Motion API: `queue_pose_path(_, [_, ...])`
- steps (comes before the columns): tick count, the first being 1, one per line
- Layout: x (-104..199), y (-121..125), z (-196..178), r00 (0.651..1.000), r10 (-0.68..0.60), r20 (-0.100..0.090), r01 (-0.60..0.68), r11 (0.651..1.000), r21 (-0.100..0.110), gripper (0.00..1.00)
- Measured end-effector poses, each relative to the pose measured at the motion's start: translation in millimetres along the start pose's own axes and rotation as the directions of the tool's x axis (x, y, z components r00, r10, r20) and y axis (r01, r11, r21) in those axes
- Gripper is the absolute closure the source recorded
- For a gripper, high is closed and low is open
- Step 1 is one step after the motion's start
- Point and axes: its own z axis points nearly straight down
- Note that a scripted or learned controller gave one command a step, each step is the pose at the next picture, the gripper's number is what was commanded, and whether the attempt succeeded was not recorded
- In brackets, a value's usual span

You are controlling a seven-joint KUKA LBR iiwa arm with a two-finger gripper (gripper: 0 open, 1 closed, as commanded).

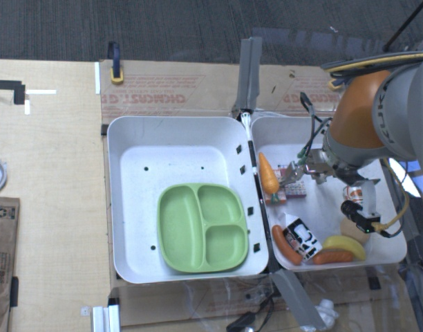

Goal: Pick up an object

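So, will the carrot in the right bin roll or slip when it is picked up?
The carrot looks tapered and rounded, so it would probably roll in an arc if pushed. Its smooth, glossy skin may slip between fingers. It looks like stiff plastic, probably light.

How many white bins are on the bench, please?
2. The left bin holds a green plate. The right bin holds a carrot and other small items, and the arm reaches into it.
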Motion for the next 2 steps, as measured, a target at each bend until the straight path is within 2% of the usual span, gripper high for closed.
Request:
queue_pose_path(1, [0,-1,-4,1.0,0.001,-0.003,-0.001,1.0,0.01,1.0])
queue_pose_path(2, [39,6,-122,0.984,-0.18,-0.008,0.18,0.984,0.015,1.0])
